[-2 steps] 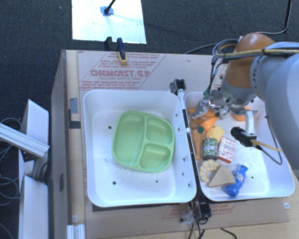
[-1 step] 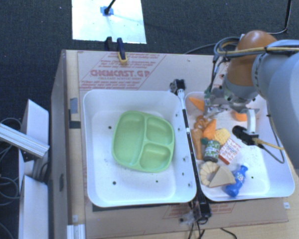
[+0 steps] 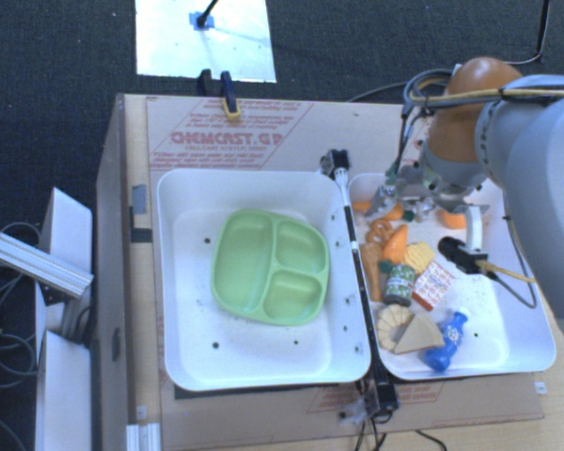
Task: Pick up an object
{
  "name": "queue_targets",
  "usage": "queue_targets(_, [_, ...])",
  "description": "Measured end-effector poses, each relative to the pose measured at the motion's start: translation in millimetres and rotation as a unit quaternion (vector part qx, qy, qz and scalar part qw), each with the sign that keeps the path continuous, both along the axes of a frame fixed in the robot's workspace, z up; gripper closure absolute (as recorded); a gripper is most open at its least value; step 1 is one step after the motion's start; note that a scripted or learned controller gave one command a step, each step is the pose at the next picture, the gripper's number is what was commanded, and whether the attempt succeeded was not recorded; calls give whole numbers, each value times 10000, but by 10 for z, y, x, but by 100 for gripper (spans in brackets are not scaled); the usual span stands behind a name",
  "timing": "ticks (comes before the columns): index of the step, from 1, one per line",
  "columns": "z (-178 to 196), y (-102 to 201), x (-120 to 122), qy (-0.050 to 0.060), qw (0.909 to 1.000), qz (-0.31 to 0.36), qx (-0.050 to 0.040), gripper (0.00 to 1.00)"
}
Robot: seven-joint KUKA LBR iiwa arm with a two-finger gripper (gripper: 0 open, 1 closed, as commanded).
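- Orange carrot-shaped toy (image 3: pixel 396 243), upper left of right bin (image 3: pixel 526 346), just under gripper (image 3: pixel 401 198): likely light, rigid, slick plastic; best gripped across thick middle.
- Finger state: cannot tell.
- Beside: small dark jar (image 3: pixel 399 284), blue bottle (image 3: pixel 448 340).
- Left bin (image 3: pixel 183 346): green divided plate (image 3: pixel 270 266).

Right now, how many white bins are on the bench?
2. The left bin holds a green divided plate; the right bin beside it holds a pile of small toy food items, with the arm's gripper over its far end.
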State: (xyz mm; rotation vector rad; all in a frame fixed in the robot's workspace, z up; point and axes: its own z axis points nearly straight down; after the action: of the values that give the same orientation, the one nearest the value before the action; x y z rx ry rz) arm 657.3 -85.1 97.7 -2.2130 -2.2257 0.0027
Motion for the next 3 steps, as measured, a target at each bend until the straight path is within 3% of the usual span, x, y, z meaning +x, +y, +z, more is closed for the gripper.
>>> queue_targets(2, [-133,-54,-650,-22,10000,-20,-5,0])
queue_targets(3, [-184,-80,46,146,9999,-20,17,0])
